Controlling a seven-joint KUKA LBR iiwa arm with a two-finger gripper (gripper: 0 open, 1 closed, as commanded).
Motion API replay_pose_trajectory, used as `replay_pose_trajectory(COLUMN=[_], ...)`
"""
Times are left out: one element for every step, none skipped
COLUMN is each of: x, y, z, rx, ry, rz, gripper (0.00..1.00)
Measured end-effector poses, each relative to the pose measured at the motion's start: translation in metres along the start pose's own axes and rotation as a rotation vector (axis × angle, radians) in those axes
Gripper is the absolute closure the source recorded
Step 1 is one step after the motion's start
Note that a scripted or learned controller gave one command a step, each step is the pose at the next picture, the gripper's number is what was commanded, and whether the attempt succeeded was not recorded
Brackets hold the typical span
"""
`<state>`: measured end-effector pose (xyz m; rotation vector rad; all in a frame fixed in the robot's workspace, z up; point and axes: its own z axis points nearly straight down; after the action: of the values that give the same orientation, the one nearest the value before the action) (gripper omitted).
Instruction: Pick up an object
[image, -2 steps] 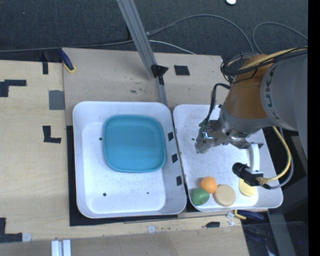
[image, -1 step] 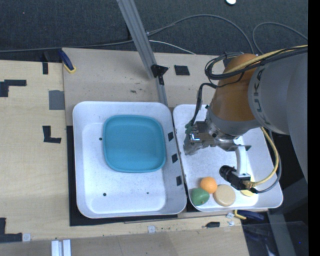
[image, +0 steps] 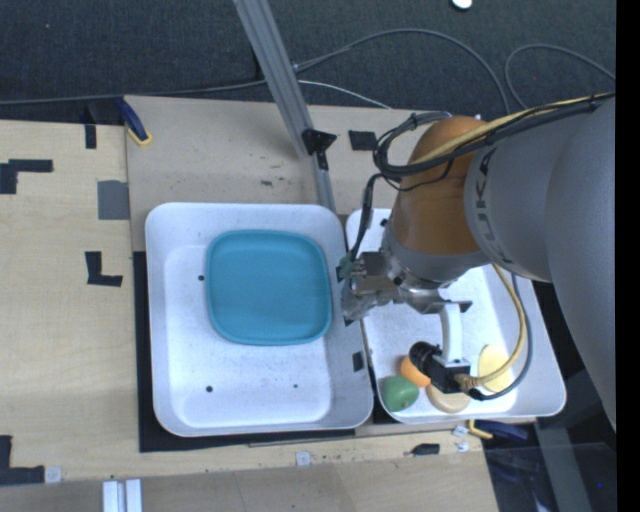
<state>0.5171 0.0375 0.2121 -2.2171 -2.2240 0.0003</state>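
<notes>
Hand (image: 352, 288): low over the rims where the two bins meet, at the left edge of the right bin (image: 545, 400); apart or together, cannot tell; nothing seen held.
Plate (image: 268, 286): teal, flat in the left bin (image: 180, 400), toward its back right corner; right edge just beside the hand.
Ball (image: 399, 393): green, in the front left corner of the right bin.
Orange piece (image: 416, 372): just behind the ball, touching or nearly so, partly hidden.
Tan piece (image: 447, 400): at the front edge of the right bin, just right of the ball.
Risk, rims: a straight descent from here likely to land on bin wall rather than on any thing; possible jam or a shoved bin.
Risk, plate: thin, wide and flat on the floor of the bin, so little to pinch; likely to slip out, or tip and drop if caught by one edge.
Risk, cluster: three small things crowded in one corner; easily knocked aside, or taken two at once and then dropped; ball apt to roll.
Risk, corner: walls close on two sides, so little room to come down around the ball.
</notes>
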Motion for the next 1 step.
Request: replay_pose_trajectory(x=[0.0518], y=[-0.0017], z=[-0.0112], rx=[0.0], ry=[0.0], rz=[-0.001], gripper=[1.0])
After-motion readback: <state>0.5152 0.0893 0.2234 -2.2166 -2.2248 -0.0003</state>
